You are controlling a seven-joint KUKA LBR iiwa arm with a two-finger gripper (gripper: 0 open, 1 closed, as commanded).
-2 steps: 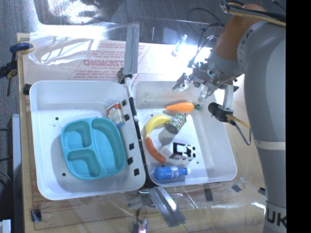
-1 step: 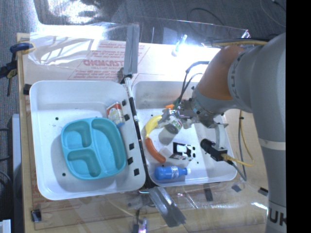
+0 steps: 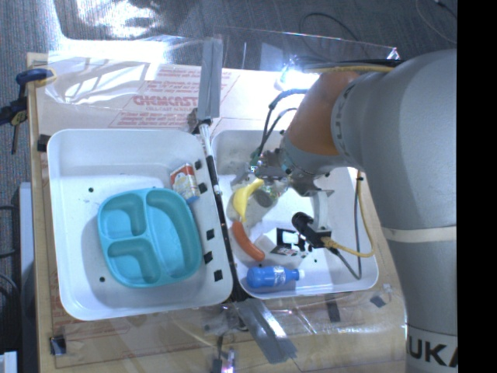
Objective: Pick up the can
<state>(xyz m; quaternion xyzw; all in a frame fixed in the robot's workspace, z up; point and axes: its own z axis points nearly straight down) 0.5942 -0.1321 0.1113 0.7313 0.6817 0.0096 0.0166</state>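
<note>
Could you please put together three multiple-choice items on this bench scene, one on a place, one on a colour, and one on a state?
1. Where does the can lie?
A. In the left bin, beside the tray
B. In the right bin
C. On the floor

2. What colour is the divided tray?
A. Red
B. Turquoise
C. Black

3. How does the blue bottle rest?
A. Upright
B. Hanging from the arm
C. On its side

Answers: 1 A, it sits against the tray's upper right edge in the left bin. 2 B, it is plainly turquoise. 3 C, it lies lengthwise in the right bin.
</note>
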